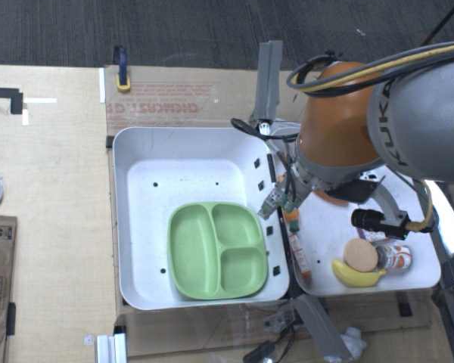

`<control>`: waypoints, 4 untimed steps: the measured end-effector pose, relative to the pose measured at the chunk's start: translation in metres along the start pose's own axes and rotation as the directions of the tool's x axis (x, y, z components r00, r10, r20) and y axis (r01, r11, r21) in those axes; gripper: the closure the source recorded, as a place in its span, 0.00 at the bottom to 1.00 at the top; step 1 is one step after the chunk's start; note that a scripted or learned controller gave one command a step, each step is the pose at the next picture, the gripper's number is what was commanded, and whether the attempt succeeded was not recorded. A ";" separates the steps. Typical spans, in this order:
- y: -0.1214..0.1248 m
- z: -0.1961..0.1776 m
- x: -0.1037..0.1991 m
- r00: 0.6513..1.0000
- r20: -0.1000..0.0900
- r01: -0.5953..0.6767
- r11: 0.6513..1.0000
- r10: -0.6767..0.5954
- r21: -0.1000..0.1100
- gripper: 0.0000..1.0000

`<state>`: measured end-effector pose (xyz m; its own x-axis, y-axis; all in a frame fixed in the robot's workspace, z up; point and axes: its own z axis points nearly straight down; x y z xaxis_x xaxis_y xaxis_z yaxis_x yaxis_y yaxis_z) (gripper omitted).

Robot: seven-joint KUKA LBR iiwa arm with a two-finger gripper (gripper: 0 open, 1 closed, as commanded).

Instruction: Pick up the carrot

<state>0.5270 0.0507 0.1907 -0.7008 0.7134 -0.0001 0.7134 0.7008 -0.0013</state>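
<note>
Carrot lay at the left edge of the right bin, near the frame's centre, its long axis running roughly up and down the picture, the upper end under the gripper. Whether the gripper was parted or gripping anything could not be told. A green divided plate sat in the left bin.

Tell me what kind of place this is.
Most likely a robotics lab test bench, not a kitchen: a KUKA arm reaches over two white bins holding a green divided plate and toy-like food such as a banana.
</note>
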 end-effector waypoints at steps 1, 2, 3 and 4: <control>-0.062 -0.081 -0.069 0.999 0.001 0.049 0.999 -0.049 0.000 1.00; -0.020 -0.028 -0.004 0.975 -0.001 0.220 0.975 -0.220 0.000 1.00; 0.022 -0.001 -0.042 0.901 0.002 0.434 0.901 -0.434 -0.002 1.00; -0.024 -0.019 -0.056 0.559 0.003 0.829 0.559 -0.829 -0.001 1.00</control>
